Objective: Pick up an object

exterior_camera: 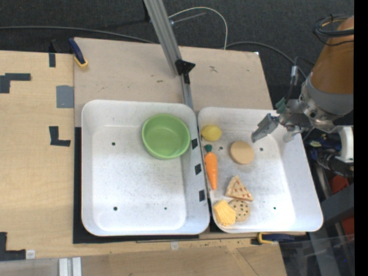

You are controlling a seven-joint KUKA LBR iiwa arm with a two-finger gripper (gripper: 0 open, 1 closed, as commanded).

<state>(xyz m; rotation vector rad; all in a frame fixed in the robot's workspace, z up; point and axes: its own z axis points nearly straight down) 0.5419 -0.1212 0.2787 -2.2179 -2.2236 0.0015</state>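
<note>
Gripper (pixel 275 127) is hovering over the upper right part of the right bin (pixel 299 211), reaching in from the right. It is standing apart from every item; nothing is sitting between the fingers. Whether the fingers are spread or closed: cannot tell at this angle and size.

Candidate objects, all lying in the right bin:
- round tan piece (pixel 242 153), nearest the gripper, just below and left of it
- yellow lemon-like item (pixel 211 133), near the dividing wall
- orange carrot (pixel 211 170), lying lengthwise along the dividing wall
- pizza-like wedge (pixel 238 189), lower middle
- yellow ridged item (pixel 225 213) with a cookie-like piece (pixel 241 210) touching it, near the bin's front edge

Left bin (pixel 92 171) is holding a green bowl (pixel 166 135), upright, well apart from the arm.

Progress, as judged: no pick is made yet. The approach is looking partway done; descent onto a chosen item, closing and lifting are all remaining. The tan piece is appearing the likeliest target, being closest.
</note>
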